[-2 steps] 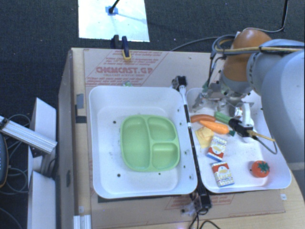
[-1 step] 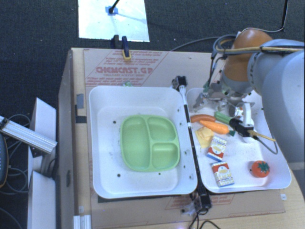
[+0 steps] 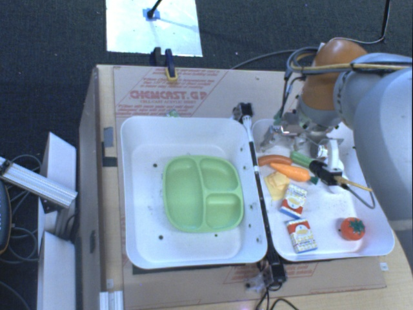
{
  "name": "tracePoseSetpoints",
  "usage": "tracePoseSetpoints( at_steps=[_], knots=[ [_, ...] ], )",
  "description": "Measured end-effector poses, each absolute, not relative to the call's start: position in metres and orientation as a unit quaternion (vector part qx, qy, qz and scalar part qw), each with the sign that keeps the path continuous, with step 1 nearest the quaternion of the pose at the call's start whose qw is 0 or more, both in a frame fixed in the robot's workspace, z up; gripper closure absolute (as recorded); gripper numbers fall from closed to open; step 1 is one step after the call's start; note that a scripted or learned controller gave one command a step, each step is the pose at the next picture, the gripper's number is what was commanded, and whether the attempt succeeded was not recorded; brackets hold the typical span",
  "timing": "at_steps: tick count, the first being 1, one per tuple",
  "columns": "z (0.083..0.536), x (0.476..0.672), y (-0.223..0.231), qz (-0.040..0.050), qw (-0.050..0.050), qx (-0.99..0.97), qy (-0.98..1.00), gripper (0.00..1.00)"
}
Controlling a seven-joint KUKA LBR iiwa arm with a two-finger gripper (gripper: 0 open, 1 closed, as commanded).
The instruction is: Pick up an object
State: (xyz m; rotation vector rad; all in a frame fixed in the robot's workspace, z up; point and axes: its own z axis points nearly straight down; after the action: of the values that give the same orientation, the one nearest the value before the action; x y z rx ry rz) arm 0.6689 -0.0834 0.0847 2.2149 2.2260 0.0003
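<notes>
Pincer [image 3: 314, 148] hung just above the carrot [image 3: 292, 171] (open or closed, I couldn't tell); best to descend centred, squeezing across its width.

The bench [image 3: 97, 173] is topped by a brown board [image 3: 193, 86] printed with red lettering along its far part. Two shallow white bins rest on it side by side, touching along their shared edge: the left bin [image 3: 139, 147] and the right bin [image 3: 374, 237]. At the far edge of the board, left of centre, a clamp with a blue handle and a yellow tip [image 3: 169, 63] grips the bench. A black clip [image 3: 243, 112] sits where the two bins meet at the far side.
</notes>
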Motion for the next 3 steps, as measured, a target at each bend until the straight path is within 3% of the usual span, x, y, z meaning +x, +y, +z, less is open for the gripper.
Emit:
tracePoseSetpoints(
  at_steps=[3],
  knots=[
    [0.085, 0.669, -0.087, 0.0005, 0.001, 0.706, 0.709, 0.0]
  ],
)
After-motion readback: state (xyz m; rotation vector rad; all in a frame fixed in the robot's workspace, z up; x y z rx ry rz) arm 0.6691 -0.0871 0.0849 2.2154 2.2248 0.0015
